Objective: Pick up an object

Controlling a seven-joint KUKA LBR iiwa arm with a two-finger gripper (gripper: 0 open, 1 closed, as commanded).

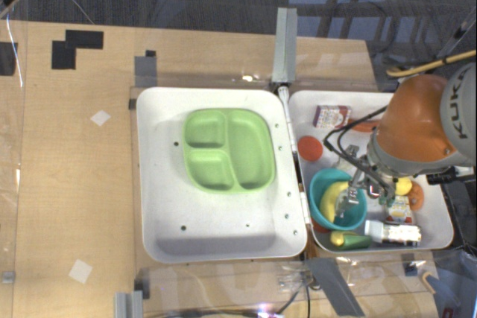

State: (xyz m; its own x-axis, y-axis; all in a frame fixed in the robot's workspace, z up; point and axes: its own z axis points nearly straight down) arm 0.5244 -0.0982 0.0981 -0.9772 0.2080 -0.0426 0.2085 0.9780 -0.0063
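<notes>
In the right bin (446, 233), lower right of the frame, you see one teal bowl (326, 214) with one yellow, banana-like piece (330, 199) inside it. The gripper (349, 203) hangs directly over the bowl's right half; whether its fingers are open or closed cannot be told from this angle. Around the bowl, count one red round piece (311, 149) just above and to the left, one small printed packet (332, 116) near the top wall, one white bottle (395, 234) lying along the bottom wall, and one green-and-yellow piece (350, 240) beside it. The left bin (160, 175), at frame centre, holds one green divided plate (227, 150) with three compartments.
</notes>
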